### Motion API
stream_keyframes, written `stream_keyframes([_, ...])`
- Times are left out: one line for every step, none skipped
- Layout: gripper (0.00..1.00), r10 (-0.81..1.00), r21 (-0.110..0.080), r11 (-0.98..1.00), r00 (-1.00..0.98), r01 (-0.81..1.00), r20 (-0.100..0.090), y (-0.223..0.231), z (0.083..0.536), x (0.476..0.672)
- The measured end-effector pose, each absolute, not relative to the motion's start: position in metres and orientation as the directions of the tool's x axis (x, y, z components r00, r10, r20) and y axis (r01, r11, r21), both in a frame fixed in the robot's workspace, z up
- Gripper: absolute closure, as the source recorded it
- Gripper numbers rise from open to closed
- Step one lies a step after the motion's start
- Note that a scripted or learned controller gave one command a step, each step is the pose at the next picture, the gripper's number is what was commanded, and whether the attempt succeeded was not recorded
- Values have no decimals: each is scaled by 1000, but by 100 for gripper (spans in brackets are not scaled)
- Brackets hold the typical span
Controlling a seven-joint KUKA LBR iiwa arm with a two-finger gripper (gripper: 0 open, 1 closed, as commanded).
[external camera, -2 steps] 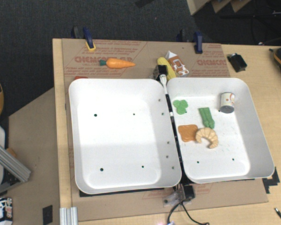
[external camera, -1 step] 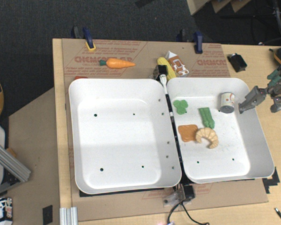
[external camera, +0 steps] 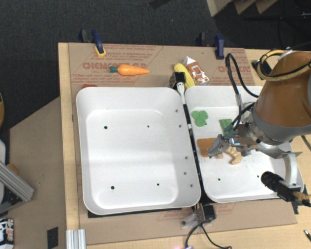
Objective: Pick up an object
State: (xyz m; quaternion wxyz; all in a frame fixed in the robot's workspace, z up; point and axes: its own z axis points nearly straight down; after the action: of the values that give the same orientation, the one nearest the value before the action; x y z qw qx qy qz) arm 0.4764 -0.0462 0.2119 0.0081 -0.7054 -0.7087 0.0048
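Observation:
My gripper (external camera: 221, 148) hangs low over the middle of the right bin (external camera: 225, 193), reaching in from the right. Directly under and beside it lie a flat brown piece (external camera: 205, 146) on its left and a small tan piece (external camera: 235, 157) on its right. The view does not show whether either one is held. A green leafy toy (external camera: 199, 118) lies toward the bin's far left. A smaller green piece (external camera: 226, 124) sits just behind the gripper, partly hidden by the wrist.
The left bin (external camera: 88, 139) sits beside the right one, their rims meeting down the middle. Outside the bins on the cardboard bench top lie a toy carrot (external camera: 130, 70), a yellow corn cob (external camera: 182, 70) and a small brown-and-white packet (external camera: 197, 74). Blue clamps (external camera: 218, 45) hold the back edge.

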Motion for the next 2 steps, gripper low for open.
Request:
stream_keyframes([100,1000,4,-1,1,1000,0,-51,231,480])
stream_keyframes([100,1000,24,9,-9,1000,3,28,429,539])
